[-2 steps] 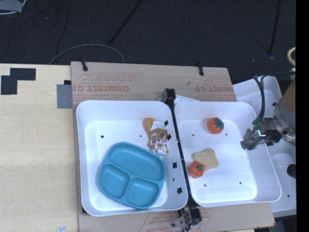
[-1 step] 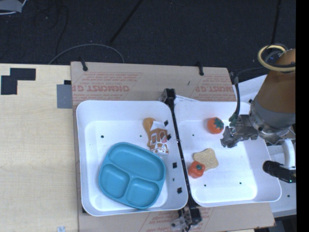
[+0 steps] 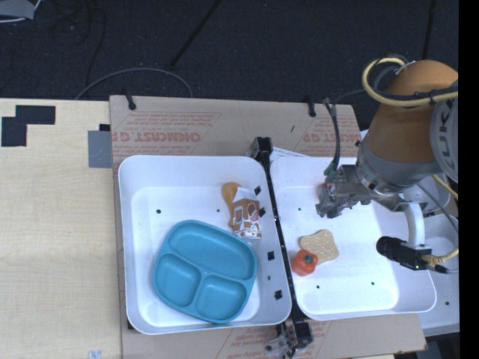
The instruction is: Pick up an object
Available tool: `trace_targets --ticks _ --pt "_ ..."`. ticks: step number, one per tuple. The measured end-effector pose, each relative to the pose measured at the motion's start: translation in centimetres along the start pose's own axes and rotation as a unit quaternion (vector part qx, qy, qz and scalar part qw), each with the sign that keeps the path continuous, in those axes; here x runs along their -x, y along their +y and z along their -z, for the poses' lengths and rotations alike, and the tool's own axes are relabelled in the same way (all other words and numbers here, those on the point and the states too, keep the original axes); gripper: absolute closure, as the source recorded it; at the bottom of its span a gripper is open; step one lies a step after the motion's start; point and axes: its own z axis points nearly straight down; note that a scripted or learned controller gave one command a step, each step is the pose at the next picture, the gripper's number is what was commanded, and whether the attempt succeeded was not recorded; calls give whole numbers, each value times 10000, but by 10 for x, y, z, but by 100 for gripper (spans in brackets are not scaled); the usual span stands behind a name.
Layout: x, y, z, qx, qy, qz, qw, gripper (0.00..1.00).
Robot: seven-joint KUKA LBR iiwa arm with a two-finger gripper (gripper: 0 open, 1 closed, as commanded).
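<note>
Overhead, the gripper (image 3: 329, 204) hangs above the right bin (image 3: 374, 294), near its upper left part; whether the jaws are parted or closed cannot be told, and nothing shows between them. Below it lie one slice of toast (image 3: 320, 245) and one red tomato (image 3: 304, 262), touching each other near the bin's left wall. Open white floor spreads to their right. The left bin (image 3: 138, 200) holds one blue divided plate (image 3: 203, 271), one patterned packet (image 3: 246, 220) and one brown piece (image 3: 230, 194) on the desk (image 3: 52, 223).
</note>
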Motion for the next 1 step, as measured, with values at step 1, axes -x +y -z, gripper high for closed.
trace_targets --ticks 1 --pt "-52 19 4 -2 -3 -3 10000 100"
